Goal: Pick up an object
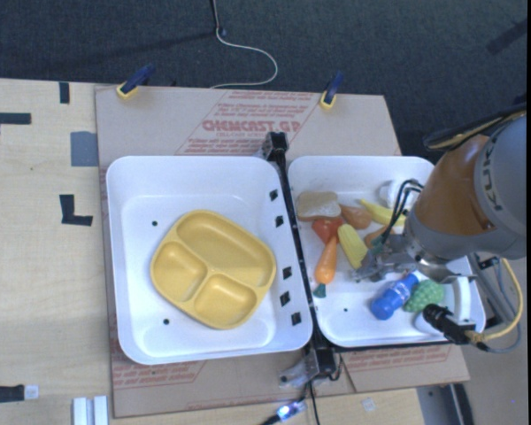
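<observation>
**Arm low over the toy-food bin, gripper among the pieces**

Grey and orange, the arm [473,197] rises closest to the lens, reaching in from the right and covering the far right part of the right bin [336,321]. Its gripper [378,266] is down inside that bin, at the middle of the heap of toy food. Whether it is released or clenched cannot be told, since the wrist and cables hide the tips, and no piece can be seen held.

Just below the gripper lies a blue bottle [393,297], with a green bumpy piece [425,294] touching the bottle's right end. Just left of the gripper lies a yellow piece [351,244], and beyond that an orange carrot [327,260] lying lengthwise, with a small green bit at its lower end. Above the carrot sit a red piece [326,228] and a pale bread slice [318,204]. A yellow banana-like piece [377,212] lies above the gripper, by an orange-brown piece [355,216].

Well to the gripper's left, across the black divider, the left bin [133,193] holds a yellow divided plate [212,268] with three compartments, lying flat and turned at an angle.

Both bins rest on a cardboard sheet [239,122]. Red print on it, above the bins, seems to read "CHEMCAST GP"; the smaller lines around it are too blurred to read.
</observation>
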Action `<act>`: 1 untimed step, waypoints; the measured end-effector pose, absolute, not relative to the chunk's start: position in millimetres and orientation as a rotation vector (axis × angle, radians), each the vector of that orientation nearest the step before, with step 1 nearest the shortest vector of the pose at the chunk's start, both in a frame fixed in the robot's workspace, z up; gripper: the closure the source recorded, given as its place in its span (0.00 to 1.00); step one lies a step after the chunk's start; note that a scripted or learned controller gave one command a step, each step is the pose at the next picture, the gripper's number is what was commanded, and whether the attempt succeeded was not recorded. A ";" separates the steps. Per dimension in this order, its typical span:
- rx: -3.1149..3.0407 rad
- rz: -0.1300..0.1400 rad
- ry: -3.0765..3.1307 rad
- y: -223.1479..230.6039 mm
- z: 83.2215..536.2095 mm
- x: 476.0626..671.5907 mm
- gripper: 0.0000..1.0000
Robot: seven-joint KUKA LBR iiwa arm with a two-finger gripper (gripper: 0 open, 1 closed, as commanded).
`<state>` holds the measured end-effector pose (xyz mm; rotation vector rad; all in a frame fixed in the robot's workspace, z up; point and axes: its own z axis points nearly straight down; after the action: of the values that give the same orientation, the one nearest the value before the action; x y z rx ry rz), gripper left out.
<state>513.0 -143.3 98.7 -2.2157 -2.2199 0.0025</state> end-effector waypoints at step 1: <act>-2.221 -0.002 -2.225 -145.1 158.8 520.0 1.00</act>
<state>520.0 -145.1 158.8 -2.2211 -2.2250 -0.0020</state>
